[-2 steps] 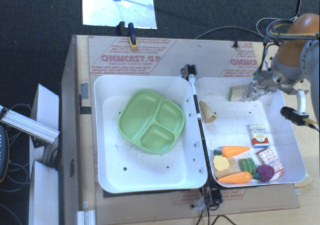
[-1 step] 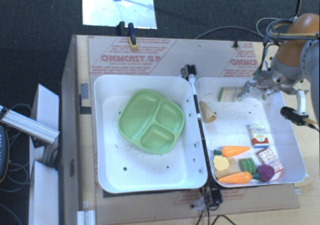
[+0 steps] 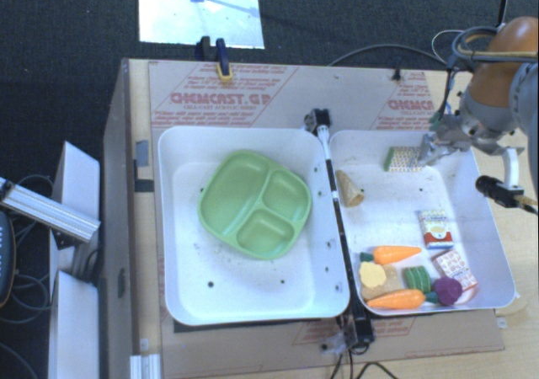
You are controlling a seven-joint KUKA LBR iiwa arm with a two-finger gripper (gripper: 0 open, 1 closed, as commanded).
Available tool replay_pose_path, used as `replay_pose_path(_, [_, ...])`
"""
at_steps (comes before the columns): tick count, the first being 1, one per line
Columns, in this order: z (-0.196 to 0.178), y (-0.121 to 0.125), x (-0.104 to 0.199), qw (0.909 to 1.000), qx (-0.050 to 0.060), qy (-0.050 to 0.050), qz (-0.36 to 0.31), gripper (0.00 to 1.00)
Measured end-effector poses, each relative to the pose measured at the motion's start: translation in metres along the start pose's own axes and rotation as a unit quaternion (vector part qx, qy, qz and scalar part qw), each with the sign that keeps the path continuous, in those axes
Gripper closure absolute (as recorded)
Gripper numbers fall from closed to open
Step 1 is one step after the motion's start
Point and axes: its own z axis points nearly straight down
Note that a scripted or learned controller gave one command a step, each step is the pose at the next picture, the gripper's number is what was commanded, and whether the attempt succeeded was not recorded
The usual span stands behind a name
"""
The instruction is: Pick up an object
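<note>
Two white bins. One green divided plate. Two orange carrots. Two small printed cartons. One green-edged sponge. Possibly five more toy foods, clustered and hard to separate.

- Flat rectangular sponge-like pad, green edge with pale speckled face: upper part of right bin, lying flat.
- Tan cone-shaped piece: left side of right bin, lying on its side near the divider.
- Two small white-and-red printed packets: right of centre, flat, slightly skewed.
- Two orange toy carrots: lower right of frame, lying roughly level.
- Yellow chunk, green block, purple round piece: clustered between the carrots, touching or nearly so.
</note>
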Motion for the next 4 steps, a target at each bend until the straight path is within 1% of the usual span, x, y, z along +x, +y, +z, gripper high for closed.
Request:
replay_pose_path(1, [0.000, 0.000, 0.000, 1.0000, 0.000, 0.000, 0.000, 0.00])
replay_pose_path(2, [0.023, -0.002, 0.000, 1.0000, 0.002, 0.000, 0.003, 0.00])
replay_pose_path(3, [0.012, -0.001, 0.000, 1.0000, 0.003, 0.001, 0.002, 1.00])
replay_pose_path(4, [0.012, -0.001, 0.000, 1.0000, 0.002, 0.001, 0.002, 0.00])
